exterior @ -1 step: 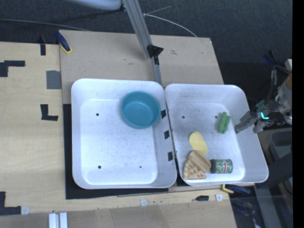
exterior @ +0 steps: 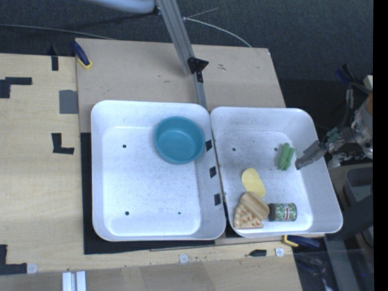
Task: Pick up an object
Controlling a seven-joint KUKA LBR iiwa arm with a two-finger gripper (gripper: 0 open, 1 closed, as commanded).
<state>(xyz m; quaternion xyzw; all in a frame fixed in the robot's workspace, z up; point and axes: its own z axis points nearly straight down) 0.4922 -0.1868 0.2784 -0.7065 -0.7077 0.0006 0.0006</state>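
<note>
The right bin (exterior: 303, 123) holds several small objects. A green pickle-shaped piece (exterior: 285, 156) lies near its right wall. Toward the front lie a yellow oval piece (exterior: 253, 181), a tan waffle-like wedge (exterior: 250, 210) and a small green can (exterior: 282, 211) on its side. My gripper (exterior: 314, 152) hangs over the right rim of that bin, just right of the green piece and apart from it, with its dark tip pointing left. A blue bowl (exterior: 179, 139) sits upright at the back right of the left bin (exterior: 115, 162).
The two bins touch along a middle divider (exterior: 212, 162). A metal pole (exterior: 176, 26) slants in from the top to a clamp behind the bins. Bare wooden bench (exterior: 36, 162) extends to the left, with black tape marks.
</note>
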